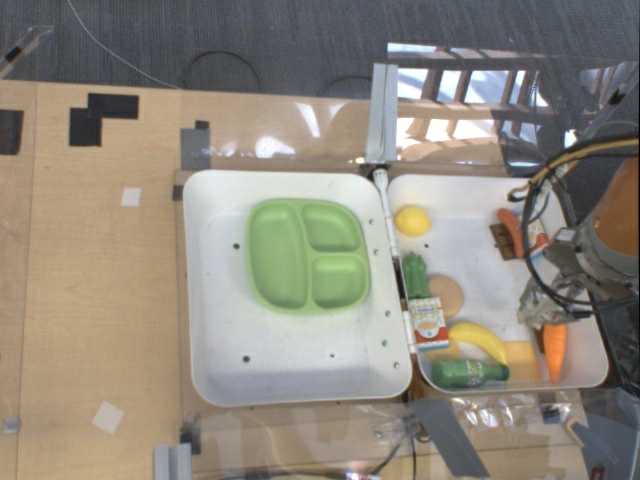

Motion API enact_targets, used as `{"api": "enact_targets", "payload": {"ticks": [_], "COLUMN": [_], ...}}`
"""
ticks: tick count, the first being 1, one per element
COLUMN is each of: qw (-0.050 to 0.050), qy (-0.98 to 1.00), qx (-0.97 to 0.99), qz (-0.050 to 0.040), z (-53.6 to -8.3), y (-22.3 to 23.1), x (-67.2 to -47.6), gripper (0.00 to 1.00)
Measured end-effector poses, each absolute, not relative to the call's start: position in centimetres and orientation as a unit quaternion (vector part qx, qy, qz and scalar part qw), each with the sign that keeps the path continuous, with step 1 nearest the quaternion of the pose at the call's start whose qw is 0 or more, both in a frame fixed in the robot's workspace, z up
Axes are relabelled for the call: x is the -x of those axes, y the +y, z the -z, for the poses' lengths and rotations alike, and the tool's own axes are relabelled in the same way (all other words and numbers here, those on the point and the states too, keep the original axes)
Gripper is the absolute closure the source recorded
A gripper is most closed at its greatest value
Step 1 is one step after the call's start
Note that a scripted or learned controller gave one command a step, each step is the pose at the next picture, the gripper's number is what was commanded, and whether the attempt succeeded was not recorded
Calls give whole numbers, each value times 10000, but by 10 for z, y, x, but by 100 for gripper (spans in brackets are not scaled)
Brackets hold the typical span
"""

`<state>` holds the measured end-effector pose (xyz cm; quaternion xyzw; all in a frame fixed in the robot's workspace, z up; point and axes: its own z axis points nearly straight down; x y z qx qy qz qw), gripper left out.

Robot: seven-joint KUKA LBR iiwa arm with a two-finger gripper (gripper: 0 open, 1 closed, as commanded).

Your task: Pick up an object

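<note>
At the right bin's [470,200] edge, the arm [610,238] hides the claw [545,313].

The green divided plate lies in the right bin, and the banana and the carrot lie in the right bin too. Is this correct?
Not quite. The camera view shows the green divided plate in the left bin. The banana and the carrot do lie in the right bin.

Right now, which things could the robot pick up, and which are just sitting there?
Could pick: lemon, banana, carrot, green bottle, small carton.

Just there: green plate, left bin, right bin.
</note>
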<state>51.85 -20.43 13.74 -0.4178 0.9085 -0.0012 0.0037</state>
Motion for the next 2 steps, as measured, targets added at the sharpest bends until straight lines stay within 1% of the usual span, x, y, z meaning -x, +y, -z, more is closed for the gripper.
{"api": "enact_targets", "payload": {"ticks": [1,2], "qw": [38,66], "qy": [9087,8839], "qx": [4174,4676], "qz": [14,55], "z": [-138,-92], "y": [-204,-163], "x": [-519,-515], "gripper": [0,0]}}
